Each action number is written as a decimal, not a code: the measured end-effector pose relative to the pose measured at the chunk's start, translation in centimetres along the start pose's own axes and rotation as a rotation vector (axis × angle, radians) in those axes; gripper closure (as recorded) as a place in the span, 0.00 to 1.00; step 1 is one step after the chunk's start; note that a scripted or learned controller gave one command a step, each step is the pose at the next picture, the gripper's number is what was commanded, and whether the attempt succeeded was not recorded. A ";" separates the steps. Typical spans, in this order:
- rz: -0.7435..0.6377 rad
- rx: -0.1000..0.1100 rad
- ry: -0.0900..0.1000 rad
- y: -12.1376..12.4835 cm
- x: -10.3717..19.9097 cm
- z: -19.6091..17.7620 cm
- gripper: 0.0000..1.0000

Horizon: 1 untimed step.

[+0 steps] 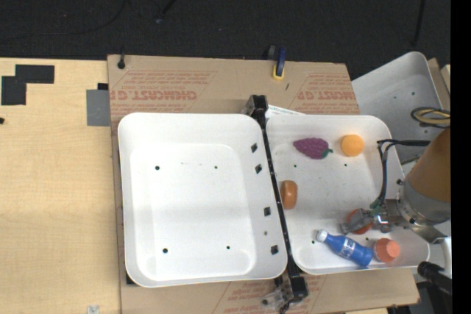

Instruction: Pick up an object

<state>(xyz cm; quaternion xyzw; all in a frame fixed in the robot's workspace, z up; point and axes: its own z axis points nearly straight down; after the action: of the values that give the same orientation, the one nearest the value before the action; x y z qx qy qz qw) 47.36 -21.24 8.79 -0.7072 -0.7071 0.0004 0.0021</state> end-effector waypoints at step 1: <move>0.009 -0.004 -0.002 0.1 -0.2 0.0 0.00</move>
<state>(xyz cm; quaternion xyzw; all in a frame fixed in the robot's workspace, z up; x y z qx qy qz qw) 47.50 -21.43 8.78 -0.7102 -0.7040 -0.0002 0.0001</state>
